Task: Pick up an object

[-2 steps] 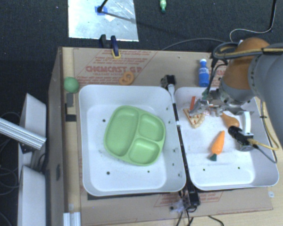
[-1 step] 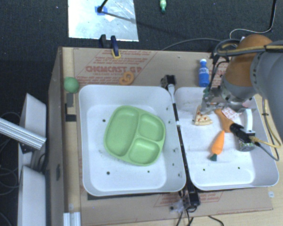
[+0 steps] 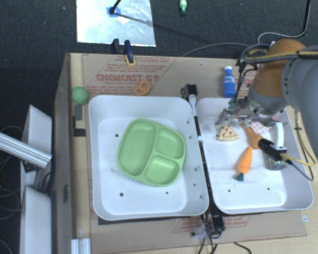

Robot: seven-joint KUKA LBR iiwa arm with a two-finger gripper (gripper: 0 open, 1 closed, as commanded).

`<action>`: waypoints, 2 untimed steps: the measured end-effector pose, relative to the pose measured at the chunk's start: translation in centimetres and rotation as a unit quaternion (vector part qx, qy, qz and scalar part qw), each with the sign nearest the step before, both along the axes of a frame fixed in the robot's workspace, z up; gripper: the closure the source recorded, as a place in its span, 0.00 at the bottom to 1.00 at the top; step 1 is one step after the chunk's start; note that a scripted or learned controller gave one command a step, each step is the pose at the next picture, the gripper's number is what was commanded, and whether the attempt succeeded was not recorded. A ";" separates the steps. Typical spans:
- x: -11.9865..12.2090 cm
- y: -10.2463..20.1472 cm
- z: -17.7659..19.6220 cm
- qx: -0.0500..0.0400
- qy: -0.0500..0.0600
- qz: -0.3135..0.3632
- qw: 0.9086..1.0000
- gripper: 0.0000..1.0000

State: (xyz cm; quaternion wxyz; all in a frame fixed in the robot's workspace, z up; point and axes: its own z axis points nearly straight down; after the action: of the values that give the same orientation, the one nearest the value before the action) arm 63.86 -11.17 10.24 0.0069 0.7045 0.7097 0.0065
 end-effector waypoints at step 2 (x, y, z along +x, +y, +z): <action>3.1 -1.3 -1.7 0.000 0.008 -0.002 1.000 0.00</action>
State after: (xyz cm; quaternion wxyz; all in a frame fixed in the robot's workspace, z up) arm 66.92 -12.48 8.53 0.0016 0.7062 0.7081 0.0007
